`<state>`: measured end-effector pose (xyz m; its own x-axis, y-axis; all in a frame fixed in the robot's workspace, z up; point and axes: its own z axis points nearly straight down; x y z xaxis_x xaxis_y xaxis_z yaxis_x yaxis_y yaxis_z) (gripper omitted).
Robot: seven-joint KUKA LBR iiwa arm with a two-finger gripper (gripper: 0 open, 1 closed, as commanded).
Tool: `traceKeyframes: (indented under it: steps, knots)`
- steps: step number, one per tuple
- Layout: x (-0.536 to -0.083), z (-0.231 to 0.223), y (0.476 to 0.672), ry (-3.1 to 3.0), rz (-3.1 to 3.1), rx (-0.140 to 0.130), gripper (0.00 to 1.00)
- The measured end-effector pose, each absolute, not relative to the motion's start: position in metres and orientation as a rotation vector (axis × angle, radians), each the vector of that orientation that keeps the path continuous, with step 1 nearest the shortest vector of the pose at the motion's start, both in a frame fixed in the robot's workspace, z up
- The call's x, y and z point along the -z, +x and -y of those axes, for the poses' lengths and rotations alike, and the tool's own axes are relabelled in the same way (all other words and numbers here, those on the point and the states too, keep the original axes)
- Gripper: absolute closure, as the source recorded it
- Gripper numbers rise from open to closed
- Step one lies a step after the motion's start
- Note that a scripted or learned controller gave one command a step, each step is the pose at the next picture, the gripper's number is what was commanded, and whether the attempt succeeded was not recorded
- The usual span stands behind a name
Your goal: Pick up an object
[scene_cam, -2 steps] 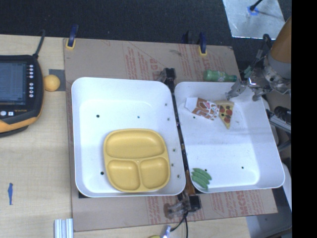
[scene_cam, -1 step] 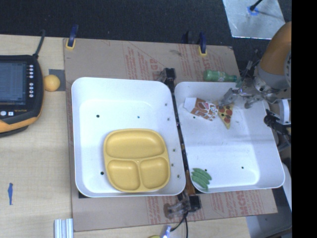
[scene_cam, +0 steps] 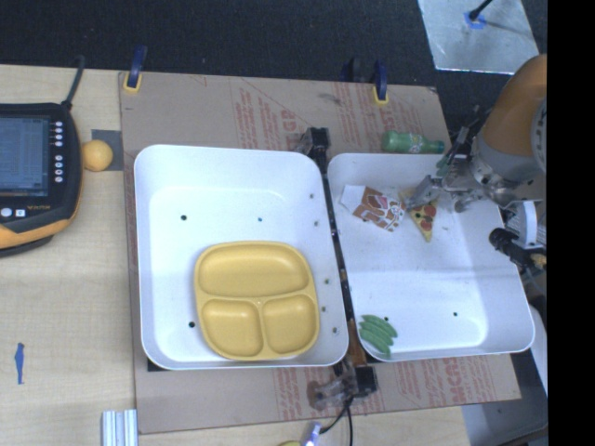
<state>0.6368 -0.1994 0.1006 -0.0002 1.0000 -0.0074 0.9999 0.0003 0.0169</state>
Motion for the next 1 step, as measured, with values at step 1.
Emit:
traceKeyframes:
  steps: [1]
  knots:
    - [-0.0924, 0.2113, 0.6537, 2.218, -2.227, 0.0, 0.0]
